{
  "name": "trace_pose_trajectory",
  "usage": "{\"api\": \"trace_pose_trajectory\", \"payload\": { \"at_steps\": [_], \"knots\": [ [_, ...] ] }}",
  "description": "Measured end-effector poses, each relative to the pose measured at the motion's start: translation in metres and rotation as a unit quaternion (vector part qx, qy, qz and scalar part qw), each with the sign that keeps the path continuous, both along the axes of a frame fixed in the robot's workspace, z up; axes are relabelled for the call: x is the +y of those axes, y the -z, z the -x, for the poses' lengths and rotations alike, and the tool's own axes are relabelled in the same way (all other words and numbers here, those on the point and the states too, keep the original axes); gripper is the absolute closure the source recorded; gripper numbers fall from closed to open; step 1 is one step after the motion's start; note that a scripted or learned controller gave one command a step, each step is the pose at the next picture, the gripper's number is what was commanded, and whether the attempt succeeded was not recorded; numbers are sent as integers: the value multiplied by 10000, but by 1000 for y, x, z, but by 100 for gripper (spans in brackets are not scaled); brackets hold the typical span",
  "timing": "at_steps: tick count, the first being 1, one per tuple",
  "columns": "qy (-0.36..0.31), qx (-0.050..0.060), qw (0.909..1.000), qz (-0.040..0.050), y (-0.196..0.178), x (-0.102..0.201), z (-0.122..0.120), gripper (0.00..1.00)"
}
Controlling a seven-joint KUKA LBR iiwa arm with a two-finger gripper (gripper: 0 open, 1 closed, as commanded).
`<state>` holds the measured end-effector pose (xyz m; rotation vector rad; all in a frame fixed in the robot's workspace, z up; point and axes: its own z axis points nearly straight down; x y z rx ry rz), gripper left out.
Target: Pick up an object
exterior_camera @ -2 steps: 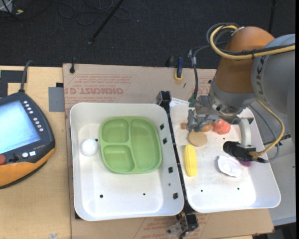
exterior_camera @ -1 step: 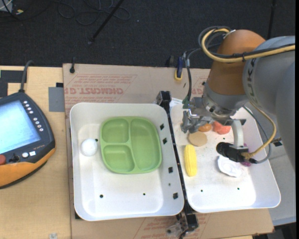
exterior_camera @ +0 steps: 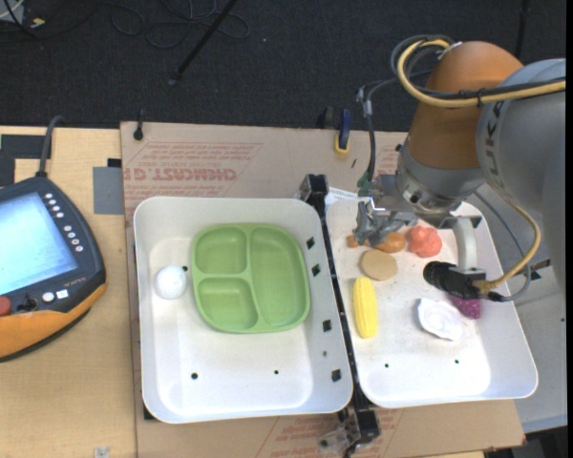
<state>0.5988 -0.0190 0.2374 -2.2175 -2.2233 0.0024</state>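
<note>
My gripper (exterior_camera: 374, 229) reaches down into the back left part of the right bin (exterior_camera: 458, 375). A small orange piece (exterior_camera: 392, 243) lies right at its tip, touching or nearly touching it. Just in front lies a tan round piece (exterior_camera: 379, 265), and a pink-red round piece (exterior_camera: 424, 241) sits to the right. A yellow corn cob (exterior_camera: 365, 306) lies along the bin's left wall. A white crumpled piece (exterior_camera: 439, 319) and a small purple piece (exterior_camera: 470, 306) lie at the right. Nothing is visibly lifted off the bin floor.
The left bin (exterior_camera: 229, 389) holds a green divided plate (exterior_camera: 248, 277) and a white ball (exterior_camera: 170, 281) beside it. A teach pendant (exterior_camera: 33, 256) lies on the bench at far left. The arm's bulk hangs over the right bin's back right corner.
</note>
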Motion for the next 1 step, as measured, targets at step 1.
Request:
{"api": "trace_pose_trajectory", "payload": {
  "at_steps": [1],
  "knots": [
    [10,12,10000,-1,2,1,6,100]
  ]
}}
